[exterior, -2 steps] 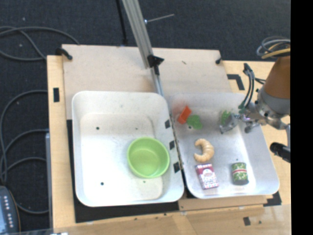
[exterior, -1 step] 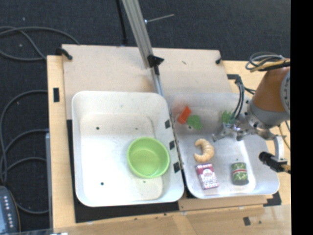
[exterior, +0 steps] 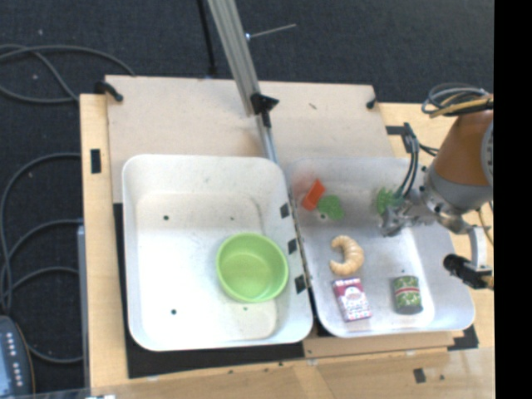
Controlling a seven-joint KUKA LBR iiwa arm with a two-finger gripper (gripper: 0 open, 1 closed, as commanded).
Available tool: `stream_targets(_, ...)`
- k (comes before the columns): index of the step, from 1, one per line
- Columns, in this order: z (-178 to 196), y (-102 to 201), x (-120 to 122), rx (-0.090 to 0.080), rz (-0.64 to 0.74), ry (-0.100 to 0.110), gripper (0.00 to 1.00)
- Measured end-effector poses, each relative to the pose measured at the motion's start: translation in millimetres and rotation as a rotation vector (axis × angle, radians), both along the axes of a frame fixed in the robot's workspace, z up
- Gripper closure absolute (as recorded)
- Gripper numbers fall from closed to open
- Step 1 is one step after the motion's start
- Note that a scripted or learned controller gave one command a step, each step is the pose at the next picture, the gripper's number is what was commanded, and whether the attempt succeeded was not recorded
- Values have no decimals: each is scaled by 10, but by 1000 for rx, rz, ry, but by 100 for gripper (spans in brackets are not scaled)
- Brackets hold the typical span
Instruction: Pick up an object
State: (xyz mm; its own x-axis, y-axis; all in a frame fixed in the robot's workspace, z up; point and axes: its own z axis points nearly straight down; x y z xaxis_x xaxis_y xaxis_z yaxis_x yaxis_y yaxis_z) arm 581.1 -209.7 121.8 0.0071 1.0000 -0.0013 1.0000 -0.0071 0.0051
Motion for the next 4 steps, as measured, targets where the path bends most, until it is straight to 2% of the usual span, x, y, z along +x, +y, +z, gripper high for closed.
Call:
stream_targets(2, 878, -41, -25, 0, 10, 3, 100)
stream_targets(3, 1471, -71, 33, -1, 10, 3, 100)
stream_targets(4, 1502, 393, 69, 1, 13, 4, 100)
